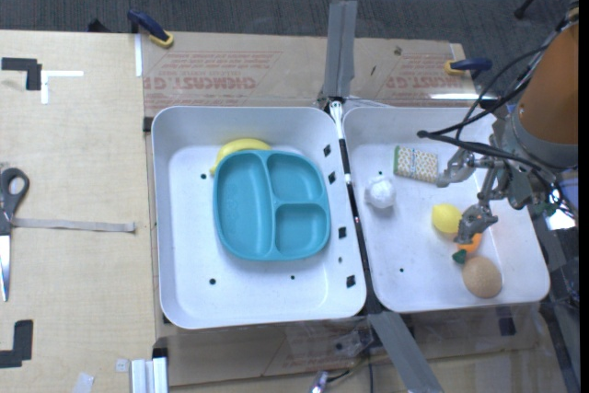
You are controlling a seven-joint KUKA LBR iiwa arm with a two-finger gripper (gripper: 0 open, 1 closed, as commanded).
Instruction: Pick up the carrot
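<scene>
The carrot (467, 248) is small and orange with a green end, and lies in the right bin (405, 281) near its right side. My gripper (478, 220) is directly over the carrot's upper end, reaching in from the right. It covers part of the carrot. A yellow lemon (445, 218) sits just left of the gripper, very close to it.
A tan round object (481, 277) lies just below the carrot. A white ball (379, 192) and a patterned packet (416, 163) are further left in the right bin. The left bin (184, 290) holds a blue divided plate (272, 203) and a yellow item (241, 146). Scissors (9, 198) lie on the bench.
</scene>
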